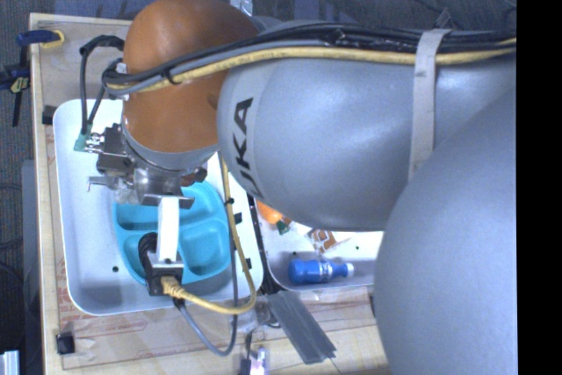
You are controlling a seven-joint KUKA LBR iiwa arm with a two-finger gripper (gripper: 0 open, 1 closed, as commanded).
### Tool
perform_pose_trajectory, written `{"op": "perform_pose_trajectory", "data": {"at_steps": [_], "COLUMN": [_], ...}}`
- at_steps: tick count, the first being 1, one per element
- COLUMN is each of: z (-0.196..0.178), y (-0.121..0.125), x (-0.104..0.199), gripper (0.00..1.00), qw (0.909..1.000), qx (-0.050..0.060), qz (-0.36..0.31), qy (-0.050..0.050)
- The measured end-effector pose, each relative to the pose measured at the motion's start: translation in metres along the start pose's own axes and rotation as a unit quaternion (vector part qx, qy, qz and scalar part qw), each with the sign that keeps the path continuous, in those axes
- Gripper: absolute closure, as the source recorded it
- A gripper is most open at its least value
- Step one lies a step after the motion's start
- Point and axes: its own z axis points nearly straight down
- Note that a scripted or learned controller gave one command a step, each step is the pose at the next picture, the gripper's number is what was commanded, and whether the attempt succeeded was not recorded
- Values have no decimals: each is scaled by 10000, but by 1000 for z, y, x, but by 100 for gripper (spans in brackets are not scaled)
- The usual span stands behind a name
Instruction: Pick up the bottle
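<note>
The blue bottle (320, 270) lies by the right bin's (364, 246) near rim, crowded by the arm (351, 145); we cannot tell the jaws' state.

Bottle (318, 270): small, blue body, pale cap end pointing toward view's right. Lying on side, long axis roughly level across view. Rests loose on floor of right white bin (277, 281), close to bin's left wall and near edge. Whole length in sight, just below and left of the overhanging grey arm link (351, 145), apart from it.
</note>
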Motion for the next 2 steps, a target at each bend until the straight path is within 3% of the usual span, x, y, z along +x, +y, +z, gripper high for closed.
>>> {"op": "perform_pose_trajectory", "data": {"at_steps": [1, 2], "z": [-95, -95], "y": [37, 37], "x": [6, 6], "gripper": [100, 0], "qw": [9847, 9848], "qx": [-8, -5], "qz": [1744, 1737], "qy": [21, 19]}}
